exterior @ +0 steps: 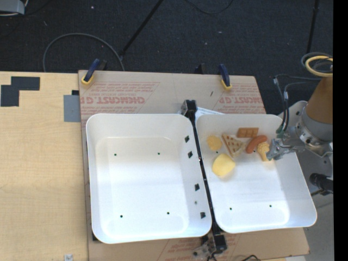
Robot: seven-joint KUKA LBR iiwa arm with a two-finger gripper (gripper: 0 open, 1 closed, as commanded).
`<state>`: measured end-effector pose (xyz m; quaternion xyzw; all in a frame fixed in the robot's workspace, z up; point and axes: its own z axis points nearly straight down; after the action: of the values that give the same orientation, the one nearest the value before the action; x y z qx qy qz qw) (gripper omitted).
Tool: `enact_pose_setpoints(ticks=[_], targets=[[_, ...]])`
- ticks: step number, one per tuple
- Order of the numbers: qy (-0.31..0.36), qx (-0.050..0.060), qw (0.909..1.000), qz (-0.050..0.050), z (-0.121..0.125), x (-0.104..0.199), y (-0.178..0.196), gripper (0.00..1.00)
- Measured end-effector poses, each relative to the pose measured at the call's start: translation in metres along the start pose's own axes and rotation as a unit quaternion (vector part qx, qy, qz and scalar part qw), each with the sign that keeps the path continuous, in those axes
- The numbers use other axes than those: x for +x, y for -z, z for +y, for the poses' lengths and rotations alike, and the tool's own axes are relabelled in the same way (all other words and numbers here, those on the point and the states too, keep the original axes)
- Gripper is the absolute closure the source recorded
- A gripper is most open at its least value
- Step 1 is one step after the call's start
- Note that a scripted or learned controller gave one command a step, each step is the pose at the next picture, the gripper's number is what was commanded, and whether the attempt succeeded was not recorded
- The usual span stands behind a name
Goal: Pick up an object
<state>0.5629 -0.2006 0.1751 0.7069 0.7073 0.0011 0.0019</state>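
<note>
The right bin (283, 211) holds several toy foods near its far edge: a yellow lump (223, 165), a small yellow round piece (214, 142), a tan waffle wedge (234, 144), an orange cracker (248, 131), a red sausage (256, 144) and a small pale yellow piece (263, 151). My gripper (275, 149) reaches in low over the bin's right side. Its tip is right against the pale yellow piece, just right of the sausage. Whether it grips that piece is unclear.
The left bin (141, 222) lies beside the right one, with a black divider rail (197, 167) between them. Both rest on cardboard (163, 94) held by clamps. Cables and a yellow-rimmed object (319, 64) sit at the right behind the arm.
</note>
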Motion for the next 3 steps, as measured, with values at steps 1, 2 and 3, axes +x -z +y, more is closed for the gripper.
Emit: enact_pose_setpoints(ticks=[1,2,3], targets=[[0.0,0.0,1.0,0.0,-0.002,0.008,0.047,1.0],[0.0,0.001,1.0,0.0,-0.001,0.008,0.073,1.0],[0.001,0.003,1.0,0.001,-0.01,0.054,0.06,1.0]])
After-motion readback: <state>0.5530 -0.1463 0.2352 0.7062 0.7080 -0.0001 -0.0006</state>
